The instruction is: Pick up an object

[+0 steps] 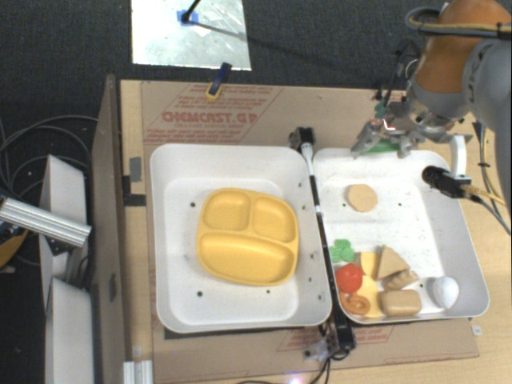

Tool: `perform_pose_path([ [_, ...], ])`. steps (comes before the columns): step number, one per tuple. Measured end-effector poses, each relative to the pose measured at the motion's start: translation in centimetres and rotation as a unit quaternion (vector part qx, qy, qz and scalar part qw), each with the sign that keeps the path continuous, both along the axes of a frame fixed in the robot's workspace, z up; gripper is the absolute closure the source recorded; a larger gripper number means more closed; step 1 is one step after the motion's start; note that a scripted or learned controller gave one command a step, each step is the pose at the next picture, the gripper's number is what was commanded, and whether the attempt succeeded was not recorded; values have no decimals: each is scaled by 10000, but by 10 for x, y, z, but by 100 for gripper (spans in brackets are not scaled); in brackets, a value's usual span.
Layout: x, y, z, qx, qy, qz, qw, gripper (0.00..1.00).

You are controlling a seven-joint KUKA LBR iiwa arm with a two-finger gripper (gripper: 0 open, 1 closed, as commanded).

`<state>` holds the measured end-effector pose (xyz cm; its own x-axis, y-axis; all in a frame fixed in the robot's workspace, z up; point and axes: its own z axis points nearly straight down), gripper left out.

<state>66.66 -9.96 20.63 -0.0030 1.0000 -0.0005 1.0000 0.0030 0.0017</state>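
Nearest me, a beige block [399, 302] lay in the right bin [456, 238]. Above its far rim I saw the gripper [385, 141], fingers [364, 140] spread apart, holding nothing.

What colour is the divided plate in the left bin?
Yellow; the divided plate shows best in the camera view.

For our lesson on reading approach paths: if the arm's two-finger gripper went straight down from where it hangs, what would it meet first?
Probably the bare white floor of the right bin near its far rim; the two-finger gripper hangs there, the round tan cookie-shaped piece lying nearer the camera. Depth is unclear.

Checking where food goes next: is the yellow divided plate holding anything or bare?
Bare. The yellow divided plate in the left bin shows three unfilled compartments.
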Motion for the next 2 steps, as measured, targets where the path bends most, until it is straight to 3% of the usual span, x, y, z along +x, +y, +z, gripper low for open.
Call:
perform_pose_path([
  [1, -23, -20, -129, 7, 47, -19, 10000, 0],
  [2, -18, -19, -111, 2, -17, -8, 10000, 100],
])
